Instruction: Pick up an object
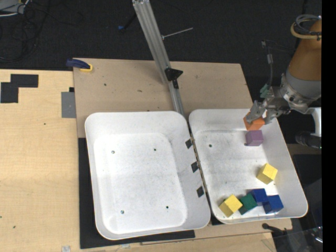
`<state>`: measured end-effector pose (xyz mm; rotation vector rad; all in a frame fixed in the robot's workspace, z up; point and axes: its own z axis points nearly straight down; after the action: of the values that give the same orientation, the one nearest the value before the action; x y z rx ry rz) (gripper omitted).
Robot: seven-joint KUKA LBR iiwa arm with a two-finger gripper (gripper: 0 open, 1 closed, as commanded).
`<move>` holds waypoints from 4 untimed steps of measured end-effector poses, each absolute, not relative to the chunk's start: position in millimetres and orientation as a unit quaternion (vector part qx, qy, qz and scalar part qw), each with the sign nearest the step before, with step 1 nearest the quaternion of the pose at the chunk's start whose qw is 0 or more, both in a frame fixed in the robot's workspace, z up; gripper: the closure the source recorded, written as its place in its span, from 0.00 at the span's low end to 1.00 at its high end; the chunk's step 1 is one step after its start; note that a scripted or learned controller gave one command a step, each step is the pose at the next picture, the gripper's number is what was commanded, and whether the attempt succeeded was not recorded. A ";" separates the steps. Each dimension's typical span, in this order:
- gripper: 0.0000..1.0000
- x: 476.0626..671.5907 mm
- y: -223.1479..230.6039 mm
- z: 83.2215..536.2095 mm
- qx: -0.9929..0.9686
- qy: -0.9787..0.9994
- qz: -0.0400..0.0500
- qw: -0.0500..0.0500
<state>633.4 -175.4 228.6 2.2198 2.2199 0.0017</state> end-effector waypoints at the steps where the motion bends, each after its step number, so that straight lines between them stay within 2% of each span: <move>1: 1.00 622.1 -127.0 217.8 0.706 0.709 -0.001 -0.003; 4: 1.00 592.1 24.3 216.3 0.706 0.709 -0.002 -0.004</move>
<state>592.1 24.3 216.3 2.2216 2.2315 -0.0055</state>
